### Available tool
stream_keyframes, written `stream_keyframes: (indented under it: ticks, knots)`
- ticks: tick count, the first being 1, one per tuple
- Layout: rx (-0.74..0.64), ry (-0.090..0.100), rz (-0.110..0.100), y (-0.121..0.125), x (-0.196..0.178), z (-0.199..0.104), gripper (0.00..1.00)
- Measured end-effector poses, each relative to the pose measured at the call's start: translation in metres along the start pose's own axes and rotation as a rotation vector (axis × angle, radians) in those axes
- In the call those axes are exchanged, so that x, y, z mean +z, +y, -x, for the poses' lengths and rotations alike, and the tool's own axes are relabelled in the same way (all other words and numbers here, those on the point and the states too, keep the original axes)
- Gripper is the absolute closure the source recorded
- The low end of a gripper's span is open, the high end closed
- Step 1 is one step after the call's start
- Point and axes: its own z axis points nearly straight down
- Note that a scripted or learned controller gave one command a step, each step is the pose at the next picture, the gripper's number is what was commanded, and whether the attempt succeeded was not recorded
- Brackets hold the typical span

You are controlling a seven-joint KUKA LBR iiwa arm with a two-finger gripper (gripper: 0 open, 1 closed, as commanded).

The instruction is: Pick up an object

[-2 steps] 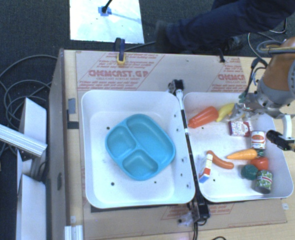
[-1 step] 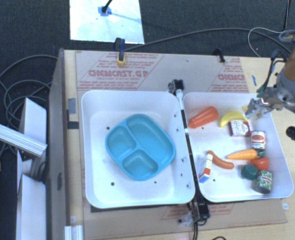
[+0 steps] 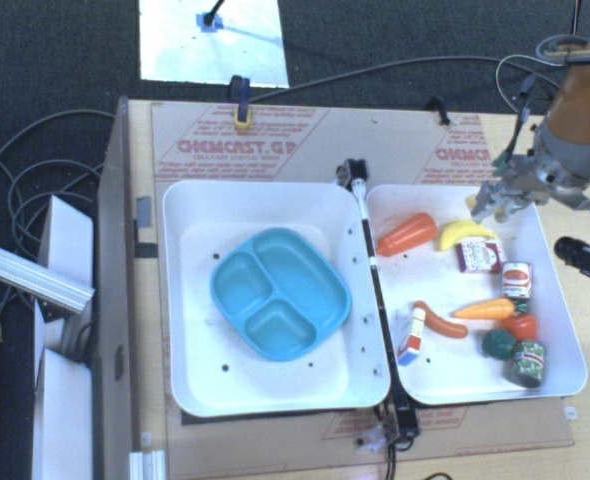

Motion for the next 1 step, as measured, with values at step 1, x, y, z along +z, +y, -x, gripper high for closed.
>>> stream_keyframes:
  ticks: [1]
  knots:
    - [0.000,0.001,-0.002,-0.0154,-0.0139,-0.1047,1.00]
